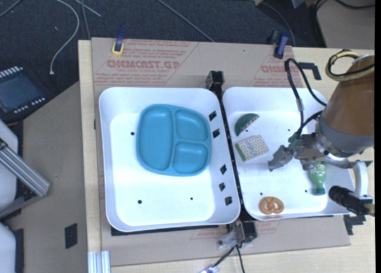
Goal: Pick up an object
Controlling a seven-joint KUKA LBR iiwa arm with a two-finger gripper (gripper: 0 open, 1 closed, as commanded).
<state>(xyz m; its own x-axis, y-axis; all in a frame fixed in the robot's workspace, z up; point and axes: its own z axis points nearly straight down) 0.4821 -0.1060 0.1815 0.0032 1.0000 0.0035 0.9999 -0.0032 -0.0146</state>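
Two glossy white bins (119, 200); jaws (280, 160) (state unclear, perhaps apart) beside a speckled square sponge (250, 146).

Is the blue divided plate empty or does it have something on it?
Empty: the blue divided plate lies flat in the left white bin, all three compartments showing bare blue.

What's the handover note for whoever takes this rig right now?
Gripper: low over the right bin, nothing visibly between its fingers; whether they are open or shut cannot be told.
Right bin holds: green wedge-shaped piece at upper left, patterned square packet below it, pretzel at the front edge, green bottle-like item partly under the wrist.
Left bin holds a blue divided plate.
Done: no pick visible.
Left: grasp and lift one object; the packet lies nearest the fingertips.
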